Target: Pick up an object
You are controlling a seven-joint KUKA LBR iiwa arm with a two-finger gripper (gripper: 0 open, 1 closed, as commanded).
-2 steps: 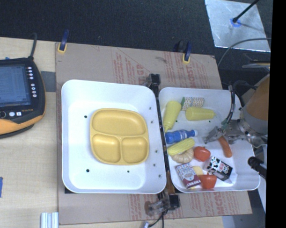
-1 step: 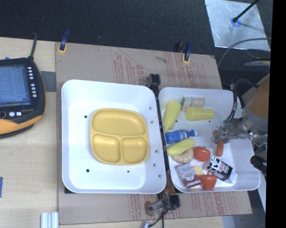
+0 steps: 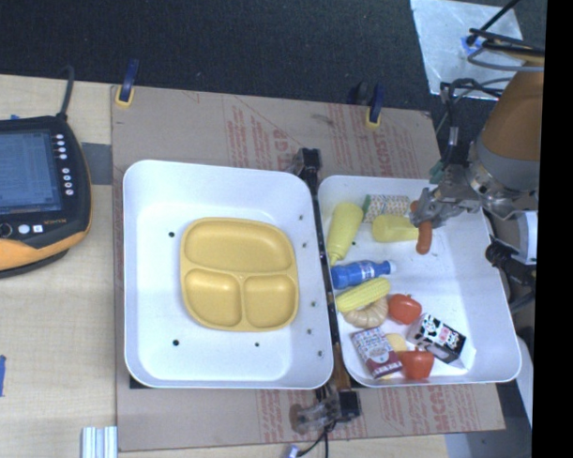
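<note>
While the arm leaned in over the right bin (image 3: 495, 306), its pincer (image 3: 426, 219) hung near the bin's far edge with a small orange-red sausage-shaped toy (image 3: 423, 238) hanging upright at its tips. From where I stood the toy looked pinched between the fingers, so I took the pincer as clamped on it, though the grip seemed to sit only at the toy's top end. The toy hung just beside a yellow block (image 3: 393, 229), with the yellow bottle (image 3: 344, 230) and blue bottle (image 3: 360, 271) further along. To do this well, I judged the lift wanted to go straight up and slowly, since a sideways swing might knock the toy against the block and loosen so shallow a hold. The yellow tray (image 3: 239, 272) in the left bin (image 3: 144, 265) lay well apart.
</note>
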